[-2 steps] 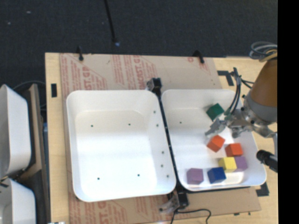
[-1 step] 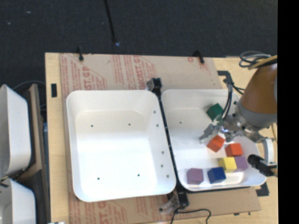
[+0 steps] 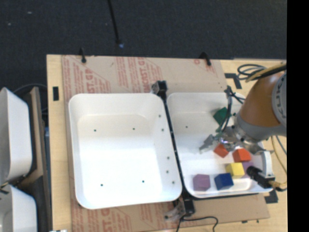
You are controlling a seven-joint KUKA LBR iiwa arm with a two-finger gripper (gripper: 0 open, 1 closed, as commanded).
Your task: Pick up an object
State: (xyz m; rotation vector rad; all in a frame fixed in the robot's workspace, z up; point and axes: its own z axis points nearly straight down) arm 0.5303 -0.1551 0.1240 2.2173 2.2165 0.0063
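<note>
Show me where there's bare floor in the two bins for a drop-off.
The left bin is bare wall to wall. In the right bin, only the strip along the shared divider is free. Its right half is crowded: green block, red block, orange block, yellow block, blue block, purple block, with the gripper over them.

Even overhead light, soft focus

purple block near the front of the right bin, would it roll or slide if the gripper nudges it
The purple block looks cube-shaped with flat faces, so it would probably slide, not roll. The right bin has a smooth white floor, so a nudge may scoot it easily. The blue block sits close on its right, so a push that way would likely bump it.
</note>
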